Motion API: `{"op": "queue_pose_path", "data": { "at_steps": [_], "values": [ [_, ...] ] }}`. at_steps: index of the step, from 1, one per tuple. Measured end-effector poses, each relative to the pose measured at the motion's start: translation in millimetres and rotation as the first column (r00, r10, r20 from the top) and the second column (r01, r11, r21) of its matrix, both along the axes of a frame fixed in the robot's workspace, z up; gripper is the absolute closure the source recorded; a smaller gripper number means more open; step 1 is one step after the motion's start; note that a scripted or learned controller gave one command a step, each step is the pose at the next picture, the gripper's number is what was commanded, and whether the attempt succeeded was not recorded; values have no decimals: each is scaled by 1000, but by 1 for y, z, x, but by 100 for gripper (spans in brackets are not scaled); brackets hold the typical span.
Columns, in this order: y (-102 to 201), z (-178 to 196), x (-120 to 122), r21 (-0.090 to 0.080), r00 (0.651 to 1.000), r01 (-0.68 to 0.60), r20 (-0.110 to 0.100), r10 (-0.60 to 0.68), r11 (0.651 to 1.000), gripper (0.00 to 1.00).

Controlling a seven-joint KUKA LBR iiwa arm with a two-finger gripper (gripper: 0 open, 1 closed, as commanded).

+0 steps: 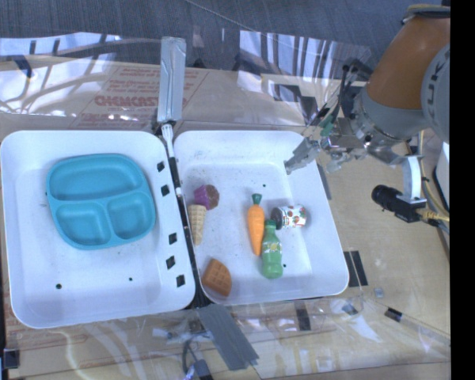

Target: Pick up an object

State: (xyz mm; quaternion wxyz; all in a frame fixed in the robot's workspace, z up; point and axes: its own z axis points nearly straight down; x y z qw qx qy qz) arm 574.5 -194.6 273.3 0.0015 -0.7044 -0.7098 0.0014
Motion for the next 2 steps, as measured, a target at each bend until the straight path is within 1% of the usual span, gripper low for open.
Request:
{"op": "queue_pose_path", "data": {
  "at_steps": [1, 2],
  "values": [
    [-5, -129, -36, 3, 1000, -1, -9, 1, 1000, 0],
    [-13, -181, 12, -1, 1000, -5, 4, 5, 1000, 0]
  ]
}}
